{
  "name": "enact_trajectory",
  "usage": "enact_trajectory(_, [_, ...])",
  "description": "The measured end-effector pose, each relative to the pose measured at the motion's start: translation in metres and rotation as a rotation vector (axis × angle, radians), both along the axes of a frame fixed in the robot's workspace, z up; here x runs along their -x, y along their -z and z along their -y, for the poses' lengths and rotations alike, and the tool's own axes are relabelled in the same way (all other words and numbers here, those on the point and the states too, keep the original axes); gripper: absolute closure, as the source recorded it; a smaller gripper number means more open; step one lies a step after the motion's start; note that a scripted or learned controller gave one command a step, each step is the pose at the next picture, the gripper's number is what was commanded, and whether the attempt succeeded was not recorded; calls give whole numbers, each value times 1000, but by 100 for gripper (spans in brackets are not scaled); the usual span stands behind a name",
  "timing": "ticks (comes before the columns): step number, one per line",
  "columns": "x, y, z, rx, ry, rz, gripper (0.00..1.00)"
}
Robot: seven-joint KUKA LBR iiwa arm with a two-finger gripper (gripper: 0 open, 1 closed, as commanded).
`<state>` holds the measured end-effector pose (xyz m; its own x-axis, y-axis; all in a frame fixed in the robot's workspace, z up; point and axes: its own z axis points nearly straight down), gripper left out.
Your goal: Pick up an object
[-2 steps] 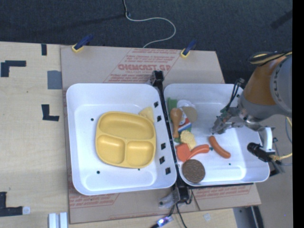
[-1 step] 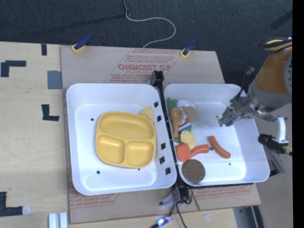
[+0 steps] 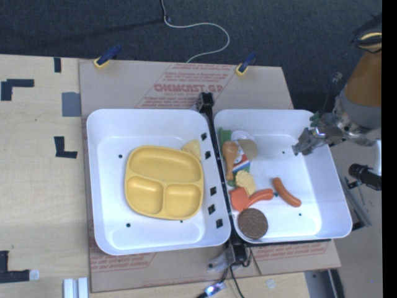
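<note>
The right bin point(image 3: 322, 228) holds several toy foods along its left side: an orange sausage point(image 3: 286, 192), a red pepper-like piece point(image 3: 251, 197), a yellow corn piece point(image 3: 245, 180), a brown round patty point(image 3: 253, 223) and an orange-and-white piece point(image 3: 231, 155). My gripper point(image 3: 306, 143) hangs over the bin's upper right edge, apart from all of them. Nothing shows between its fingers.
The left bin point(image 3: 99, 166) holds a yellow divided plate point(image 3: 164, 182) with a pale yellow piece point(image 3: 192, 147) at its upper right corner. Black clips run along the wall between the bins. A white cable point(image 3: 205, 42) lies behind the bins.
</note>
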<state>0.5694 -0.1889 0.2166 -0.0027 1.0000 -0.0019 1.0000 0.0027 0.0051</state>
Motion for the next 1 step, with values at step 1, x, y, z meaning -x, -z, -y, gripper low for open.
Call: enact_trajectory(1, [0, -8, -1, -2, 1, -5, 100])
